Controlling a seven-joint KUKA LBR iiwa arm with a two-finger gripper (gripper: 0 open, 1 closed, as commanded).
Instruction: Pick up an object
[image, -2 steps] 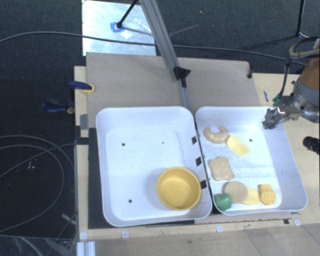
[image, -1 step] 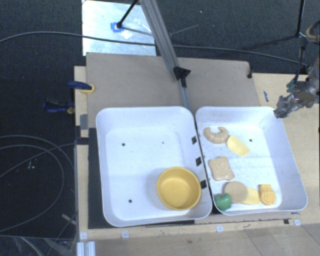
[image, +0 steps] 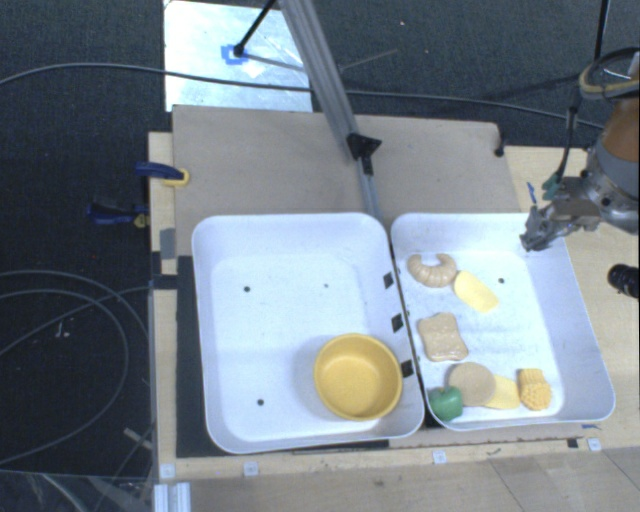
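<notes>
End effector (image: 533, 238) hovers over the right bin's (image: 585, 330) far edge; its state cannot be told. Croissant (image: 432, 270) lies nearest, inside that bin: a centred, vertical descent over it would suit best.

Two white bins (image: 300, 235), yellow bowl (image: 358, 375), tan croissant (image: 432, 269), green ball (image: 446, 403), grey arm (image: 610, 185) with orange band

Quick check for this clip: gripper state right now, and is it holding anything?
Gripper: over the far right corner of the right bin, above the food items; open or closed cannot be told, nothing seen held.
</notes>
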